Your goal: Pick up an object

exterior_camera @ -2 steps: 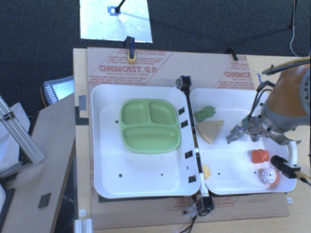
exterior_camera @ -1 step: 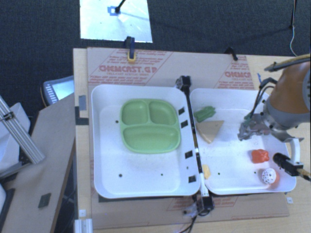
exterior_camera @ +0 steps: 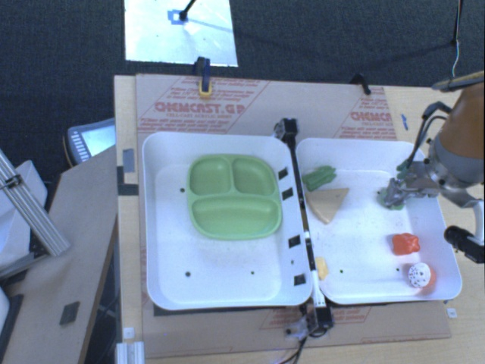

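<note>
The right bin (exterior_camera: 356,290) holds a green leafy piece (exterior_camera: 319,177), a tan wedge (exterior_camera: 328,202), a red block (exterior_camera: 405,243), a white spotted ball (exterior_camera: 418,275) and a small yellow piece (exterior_camera: 321,268) by the divider. My gripper (exterior_camera: 392,196) hangs low over the right side of this bin, up and to the left of the red block and well right of the tan wedge. Nothing shows between it and the bin floor.
The left bin (exterior_camera: 163,279) carries a green three-compartment plate (exterior_camera: 233,197). A black divider rail (exterior_camera: 298,203) separates the bins. Brown board (exterior_camera: 250,105) lies under both. A grey tablet (exterior_camera: 91,139) sits at the far left, off the bench.
</note>
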Controlling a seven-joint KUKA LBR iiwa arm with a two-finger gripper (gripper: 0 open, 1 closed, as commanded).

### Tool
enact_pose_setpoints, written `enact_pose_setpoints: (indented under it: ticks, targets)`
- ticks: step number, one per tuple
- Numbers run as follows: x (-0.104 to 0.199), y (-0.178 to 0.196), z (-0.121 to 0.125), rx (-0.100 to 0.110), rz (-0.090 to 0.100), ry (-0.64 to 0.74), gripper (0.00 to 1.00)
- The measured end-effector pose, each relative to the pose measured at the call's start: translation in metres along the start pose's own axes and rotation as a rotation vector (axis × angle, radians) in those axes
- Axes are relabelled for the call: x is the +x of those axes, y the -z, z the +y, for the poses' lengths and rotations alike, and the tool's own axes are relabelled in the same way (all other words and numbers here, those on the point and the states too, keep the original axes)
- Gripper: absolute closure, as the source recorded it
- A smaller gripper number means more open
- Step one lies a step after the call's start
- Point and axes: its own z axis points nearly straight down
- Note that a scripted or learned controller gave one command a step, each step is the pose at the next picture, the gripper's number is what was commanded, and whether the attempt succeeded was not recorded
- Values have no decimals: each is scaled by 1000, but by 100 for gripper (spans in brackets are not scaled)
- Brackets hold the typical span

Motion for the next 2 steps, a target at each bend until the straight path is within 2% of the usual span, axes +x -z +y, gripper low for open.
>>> enact_pose_setpoints:
  ticks: [1, 2]
  targets:
    - [-4, 55, -8, 0, 0, 0, 100]
    - [-4, 81, -6, 3, 1, 0, 100]
